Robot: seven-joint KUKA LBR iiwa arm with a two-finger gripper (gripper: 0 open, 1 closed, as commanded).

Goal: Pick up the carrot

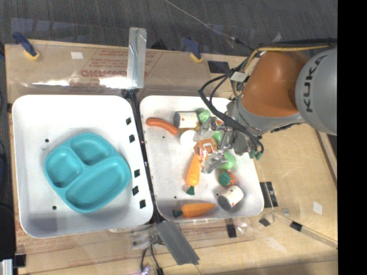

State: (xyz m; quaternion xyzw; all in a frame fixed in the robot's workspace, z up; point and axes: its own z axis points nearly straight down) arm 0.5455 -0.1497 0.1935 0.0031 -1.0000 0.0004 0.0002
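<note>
Orange is the colour I notice first: the arm (281, 90) has an orange band above its wrist, and it reaches over the right bin (163, 202) from the right side. Its claw (215, 153) hangs low over the middle of this bin, among many small toy foods. I cannot tell if the claw is spread or pressed together, because the metal parts mix with the things under it.

Just beside the claw, on its left and a little lower, lies an orange carrot (194, 172), tilted, with its thick end close to the claw. It seems to lie on the bin floor, not between any metal parts. A second carrot (195, 209) lies near the front wall of the bin, well below the claw, almost flat along the wall. A curved orange sausage (162, 125) lies up and left of the claw. A white cup (231, 197) lies on its side below the claw, and a red and green piece (226, 178) lies between them. Far to the left of the claw, in the left bin (26, 153), rests a blue divided plate (87, 171). Both bins stand on the table (298, 182).
</note>
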